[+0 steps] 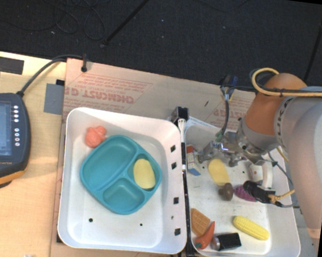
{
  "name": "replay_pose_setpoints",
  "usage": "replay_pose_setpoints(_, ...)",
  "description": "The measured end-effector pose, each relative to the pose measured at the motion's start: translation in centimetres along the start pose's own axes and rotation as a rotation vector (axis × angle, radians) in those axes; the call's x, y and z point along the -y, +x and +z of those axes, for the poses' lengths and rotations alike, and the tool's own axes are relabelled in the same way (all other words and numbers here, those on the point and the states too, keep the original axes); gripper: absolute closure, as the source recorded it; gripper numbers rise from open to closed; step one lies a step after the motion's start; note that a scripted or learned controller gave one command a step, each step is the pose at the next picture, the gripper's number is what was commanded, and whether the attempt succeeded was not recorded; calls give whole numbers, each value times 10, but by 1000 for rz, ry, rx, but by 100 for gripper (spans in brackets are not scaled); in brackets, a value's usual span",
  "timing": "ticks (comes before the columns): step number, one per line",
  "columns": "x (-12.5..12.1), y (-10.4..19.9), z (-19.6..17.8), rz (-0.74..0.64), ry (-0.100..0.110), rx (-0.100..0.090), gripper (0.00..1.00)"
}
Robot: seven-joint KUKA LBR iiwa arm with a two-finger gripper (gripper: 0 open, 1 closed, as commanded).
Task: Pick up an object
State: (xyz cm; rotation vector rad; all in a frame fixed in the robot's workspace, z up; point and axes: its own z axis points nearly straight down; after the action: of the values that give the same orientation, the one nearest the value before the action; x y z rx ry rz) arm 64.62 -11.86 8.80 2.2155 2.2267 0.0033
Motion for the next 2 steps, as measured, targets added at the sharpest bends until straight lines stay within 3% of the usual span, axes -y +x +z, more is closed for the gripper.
replay_pose_setpoints(1, 26, 11, -2, 10, -2, 7, 0)
replay_pose_setpoints(2, 10, -5, 0, 6, 3, 2, 0)
